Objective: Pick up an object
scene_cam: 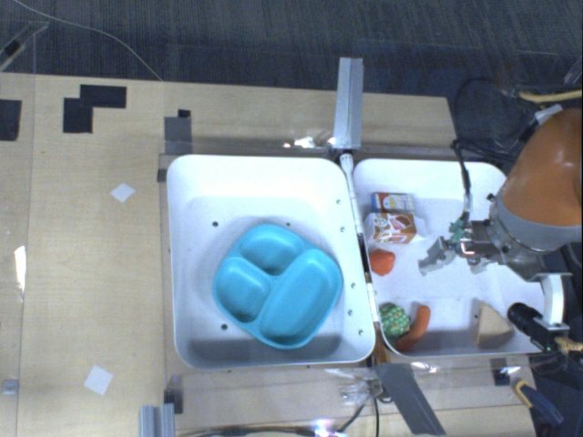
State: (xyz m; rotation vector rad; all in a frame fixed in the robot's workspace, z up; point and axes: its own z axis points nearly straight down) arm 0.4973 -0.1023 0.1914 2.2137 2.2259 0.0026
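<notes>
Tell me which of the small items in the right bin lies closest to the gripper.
The carton. It sits just left of the gripper, at the bin's far side; the red tomato lies nearer the divider, the sausage and green ball by the near wall.

I count 2 white bins point(196, 198), 1 blue divided plate point(278, 285), 1 carton point(393, 218), approx. 4 small food items point(383, 262).

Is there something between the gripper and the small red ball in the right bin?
Nothing visible does. The gripper is over the bare white floor of the right bin, and the red ball lies to its left in the camera view. The carton sits farther back, beside that path.
</notes>
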